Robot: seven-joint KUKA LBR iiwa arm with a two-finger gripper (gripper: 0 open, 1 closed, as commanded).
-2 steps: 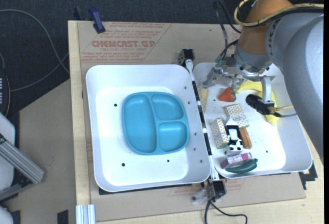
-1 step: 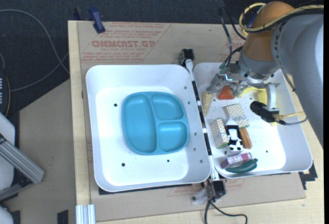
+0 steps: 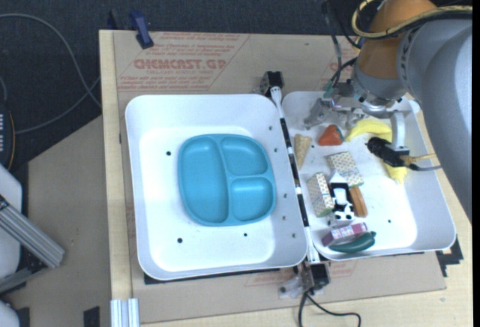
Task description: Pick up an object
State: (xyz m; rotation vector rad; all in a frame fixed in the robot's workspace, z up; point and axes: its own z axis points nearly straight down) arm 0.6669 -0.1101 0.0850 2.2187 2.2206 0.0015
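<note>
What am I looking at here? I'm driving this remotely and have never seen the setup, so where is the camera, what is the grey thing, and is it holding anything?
There is one camera, fixed above the bench and looking down at a slant. The big grey shape with the orange band is the robot arm, reaching in from the picture's right. Its gripper hangs over the far end of the right bin, close to a red piece and a yellow banana. I see nothing between its fingers, so I would not count anything as held. The right bin also holds small toy foods: patterned blocks, a brown stick and a green pepper at the near end. The left bin holds a blue divided plate.
</note>
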